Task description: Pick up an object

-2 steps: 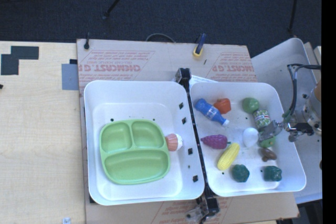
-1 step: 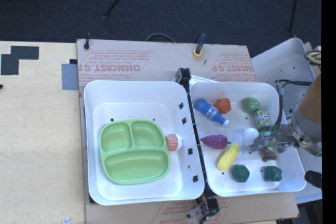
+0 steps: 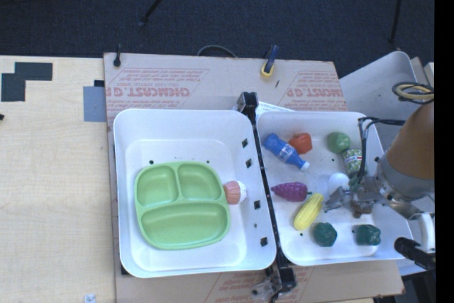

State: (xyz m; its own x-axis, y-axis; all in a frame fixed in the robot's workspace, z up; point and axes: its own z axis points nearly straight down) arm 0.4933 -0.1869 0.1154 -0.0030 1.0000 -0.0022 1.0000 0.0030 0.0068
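My gripper hangs low in the right bin; finger state: cannot tell. Yellow corn lies just left, long axis slanting away. Also here: two dark green pieces, purple grapes, blue bottle. Left bin: green divided tray.

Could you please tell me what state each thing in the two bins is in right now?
Green tray: flat in left bin.
Pink cupcake: on its side, beside the tray.
Blue bottle: lying down.
Corn: lying flat.
Purple grapes: resting loose.
Gripper: low beside the corn.
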